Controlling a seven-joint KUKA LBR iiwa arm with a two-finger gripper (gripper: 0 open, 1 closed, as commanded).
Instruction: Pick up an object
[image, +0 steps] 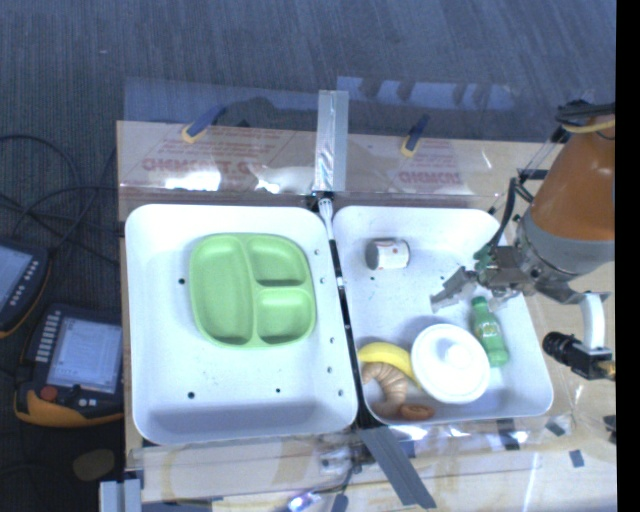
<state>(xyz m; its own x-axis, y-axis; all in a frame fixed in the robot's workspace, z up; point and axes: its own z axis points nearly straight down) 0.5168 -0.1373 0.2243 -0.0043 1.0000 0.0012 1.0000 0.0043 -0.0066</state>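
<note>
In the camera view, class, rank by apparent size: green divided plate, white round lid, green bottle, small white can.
1. green divided plate
2. white round lid
3. green bottle and small white can: too alike to rank.

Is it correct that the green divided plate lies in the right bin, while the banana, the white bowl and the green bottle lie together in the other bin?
Not quite. The camera view shows the green divided plate in the left bin, not the right one. The banana, the white bowl and the green bottle do lie together, in the right bin.
</note>
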